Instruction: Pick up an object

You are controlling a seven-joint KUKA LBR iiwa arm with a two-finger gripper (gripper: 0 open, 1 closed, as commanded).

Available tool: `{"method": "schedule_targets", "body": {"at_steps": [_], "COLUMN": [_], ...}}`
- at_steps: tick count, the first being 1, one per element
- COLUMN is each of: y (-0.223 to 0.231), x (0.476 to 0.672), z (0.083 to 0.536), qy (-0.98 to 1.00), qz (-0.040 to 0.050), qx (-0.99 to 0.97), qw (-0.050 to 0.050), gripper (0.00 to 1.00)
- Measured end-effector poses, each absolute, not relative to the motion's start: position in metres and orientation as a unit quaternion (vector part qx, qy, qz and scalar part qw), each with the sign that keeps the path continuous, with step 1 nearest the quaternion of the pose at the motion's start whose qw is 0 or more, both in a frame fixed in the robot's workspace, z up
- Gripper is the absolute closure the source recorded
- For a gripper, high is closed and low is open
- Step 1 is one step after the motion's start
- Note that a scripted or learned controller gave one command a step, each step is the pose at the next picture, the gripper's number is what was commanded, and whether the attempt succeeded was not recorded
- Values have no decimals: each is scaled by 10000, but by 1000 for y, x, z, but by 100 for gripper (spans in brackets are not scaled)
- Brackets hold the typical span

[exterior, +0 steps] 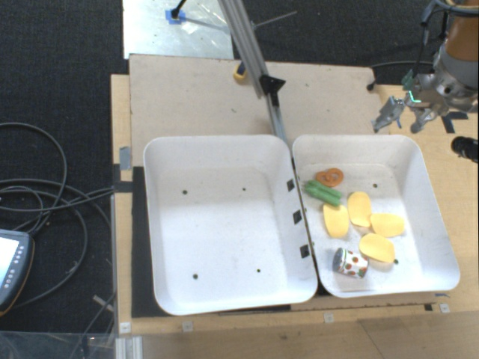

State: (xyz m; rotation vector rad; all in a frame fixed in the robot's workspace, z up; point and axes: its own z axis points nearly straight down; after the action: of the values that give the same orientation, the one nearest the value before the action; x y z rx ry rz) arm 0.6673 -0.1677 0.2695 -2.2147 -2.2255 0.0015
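Observation:
My gripper hangs above the back edge of the right bin, its two fingers spread apart with nothing between them. Inside that bin lie several yellow oval pieces, a green pod-shaped piece, an orange-brown pretzel-like piece and a small white cup with red spots lying on its side. All of these sit well below and to the left of the gripper.
The left bin stands beside the right one, parted by a shared rim with black clips. A slanted metal pole crosses the back of the bench. Cables and a tablet lie on the floor at left.

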Motion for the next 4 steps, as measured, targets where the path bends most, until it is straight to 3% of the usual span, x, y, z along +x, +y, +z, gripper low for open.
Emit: {"method": "schedule_targets", "body": {"at_steps": [1, 2, 4], "y": [-168, -165, -166], "x": [668, 658, 662], "z": [272, 217, 113], "qy": [-7095, -7080, -7080], "qz": [0, 10, 5], "qx": [-7047, -7062, -7062], "qw": [-10, 10, 4], "gripper": [0, 0, 0]}}
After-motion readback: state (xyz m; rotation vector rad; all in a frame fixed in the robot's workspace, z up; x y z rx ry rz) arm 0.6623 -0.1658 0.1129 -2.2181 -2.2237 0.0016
